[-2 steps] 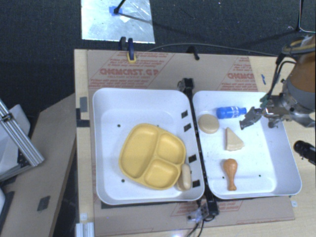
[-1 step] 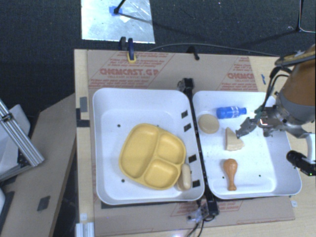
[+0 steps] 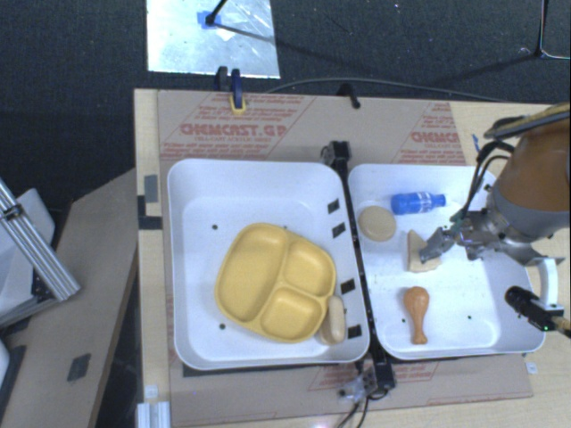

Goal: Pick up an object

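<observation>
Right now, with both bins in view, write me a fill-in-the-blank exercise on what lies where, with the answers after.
1. The yellow divided plate lies in the ____ bin.
2. The bottle near the right bin's far wall is ____ in colour.
3. The gripper is right beside the tan ____-shaped piece.
4. The drumstick lies in the ____ bin.

Missing words: left; blue; wedge; right
</observation>
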